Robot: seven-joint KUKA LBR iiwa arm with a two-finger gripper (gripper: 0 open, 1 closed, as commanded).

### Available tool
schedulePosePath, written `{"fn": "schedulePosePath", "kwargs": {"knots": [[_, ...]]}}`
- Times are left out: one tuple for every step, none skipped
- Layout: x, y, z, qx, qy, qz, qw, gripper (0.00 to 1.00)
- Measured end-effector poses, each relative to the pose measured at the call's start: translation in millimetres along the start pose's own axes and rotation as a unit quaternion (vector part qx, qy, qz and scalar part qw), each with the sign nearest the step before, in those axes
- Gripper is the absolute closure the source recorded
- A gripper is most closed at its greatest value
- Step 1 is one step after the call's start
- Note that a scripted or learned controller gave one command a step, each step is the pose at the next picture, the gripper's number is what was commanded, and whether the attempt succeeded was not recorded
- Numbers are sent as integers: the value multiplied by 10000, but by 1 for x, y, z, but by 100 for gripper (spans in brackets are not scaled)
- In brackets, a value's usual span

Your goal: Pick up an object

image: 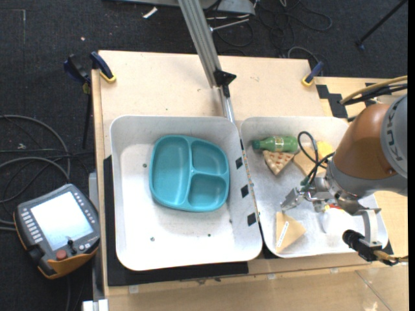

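Note:
The right bin (254, 193) holds a green bottle (275, 144) lying on its side at the back. In front of the bottle lies a tan waffle-patterned wedge (277, 162), and a yellow piece (322, 153) sits to its right, partly behind a black cable. A pale tan wedge (288, 230) lies near the bin's front edge. My gripper (303, 196) hangs low over the middle of this bin, between the patterned wedge and the pale wedge, just above and right of the latter. Nothing is visibly held in it.
The left bin (130, 173) bears a teal divided plate (190, 173). A slanted metal pole (201, 31) ends at the back between the bins. A teach pendant (57, 229) lies on the floor at the left. The arm's bulky body (369, 154) covers the right bin's right side.

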State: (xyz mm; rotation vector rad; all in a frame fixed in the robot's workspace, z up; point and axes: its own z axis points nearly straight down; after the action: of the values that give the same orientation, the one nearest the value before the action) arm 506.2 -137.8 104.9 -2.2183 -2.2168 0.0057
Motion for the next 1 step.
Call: {"fn": "schedulePosePath", "kwargs": {"knots": [[0, 2, -14, -35, -7, 1, 10000, 100]]}}
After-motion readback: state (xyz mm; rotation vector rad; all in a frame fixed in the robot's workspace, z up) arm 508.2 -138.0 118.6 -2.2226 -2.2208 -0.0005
